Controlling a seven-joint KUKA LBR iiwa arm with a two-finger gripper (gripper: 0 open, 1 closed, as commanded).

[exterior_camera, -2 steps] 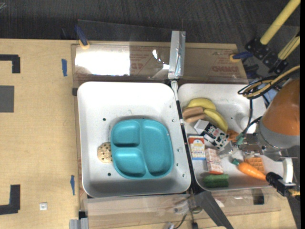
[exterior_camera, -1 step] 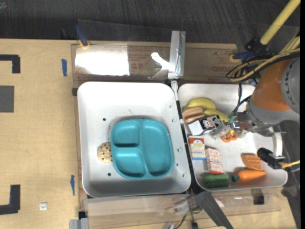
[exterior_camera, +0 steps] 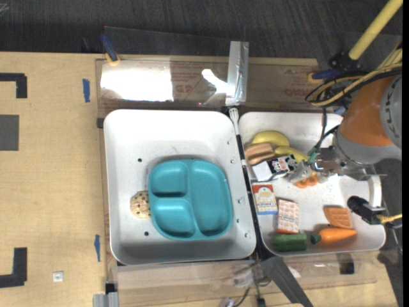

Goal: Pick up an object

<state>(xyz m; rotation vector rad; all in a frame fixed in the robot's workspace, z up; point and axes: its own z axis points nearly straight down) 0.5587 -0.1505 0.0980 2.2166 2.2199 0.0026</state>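
Camera view, right bin: banana, hot dog bun, two small cartons, cucumber, carrot. Gripper low at centre beside banana; jaws' state cannot be told. Left bin: teal divided plate, cookie touching its left edge.

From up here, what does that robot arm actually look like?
The arm is rounded and grey, with a broad orange band above the wrist. Its tool is a small cluster of dark and metallic parts. Black cables run along it, and yellow cables loop behind.
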